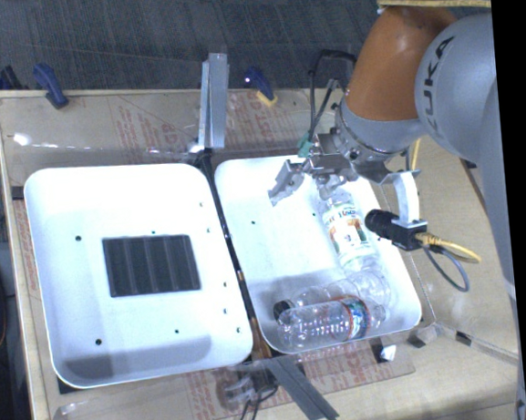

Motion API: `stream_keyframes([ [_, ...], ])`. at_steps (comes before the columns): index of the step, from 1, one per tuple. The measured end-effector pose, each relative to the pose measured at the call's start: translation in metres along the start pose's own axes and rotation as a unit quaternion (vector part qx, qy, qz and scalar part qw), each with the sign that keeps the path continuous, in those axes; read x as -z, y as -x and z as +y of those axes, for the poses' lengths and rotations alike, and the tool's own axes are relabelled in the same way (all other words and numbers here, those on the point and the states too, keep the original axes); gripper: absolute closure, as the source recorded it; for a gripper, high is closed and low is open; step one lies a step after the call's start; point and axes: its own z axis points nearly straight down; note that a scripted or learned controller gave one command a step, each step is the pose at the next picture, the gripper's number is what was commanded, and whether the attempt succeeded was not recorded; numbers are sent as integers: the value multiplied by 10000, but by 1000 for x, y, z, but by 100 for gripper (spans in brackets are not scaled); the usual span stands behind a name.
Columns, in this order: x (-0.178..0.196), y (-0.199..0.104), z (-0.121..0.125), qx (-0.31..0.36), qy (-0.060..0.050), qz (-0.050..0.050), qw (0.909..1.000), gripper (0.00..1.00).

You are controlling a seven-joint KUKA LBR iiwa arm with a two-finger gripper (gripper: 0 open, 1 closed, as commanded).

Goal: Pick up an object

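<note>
Bins: two shallow white bins side by side; left bin (58, 268) at 9 o'clock of the bench, right bin (257, 251) at 3 o'clock.
Left bin contents: one dark ribbed rectangle (152, 264) near its middle.
Bottles: two clear plastic bottles, both in the right bin. Upright-lying bottle (349, 233) along the bin's 3 o'clock side, cap toward 12; second bottle (332, 319) lying across the 6 o'clock edge.
Contact: the two bottles meet at the 5 o'clock corner.
Arm (415, 63): one, entering from 2 o'clock.
Gripper (290, 180): one, over the right bin's 12 o'clock area, fingers spread, pinching nothing, just beside the first bottle's cap.
Clamps: two blue clamps at the bench's far edge, one (49, 84) at 11 o'clock, one (258, 84) at 12.
</note>
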Motion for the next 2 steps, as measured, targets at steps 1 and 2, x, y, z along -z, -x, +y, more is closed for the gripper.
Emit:
stream_keyframes([
  [1, -30, 71, 8, 82, 7, -6, 10000, 0],
  [2, -60, 97, 34, 318, 18, -1, 9995, 0],
])
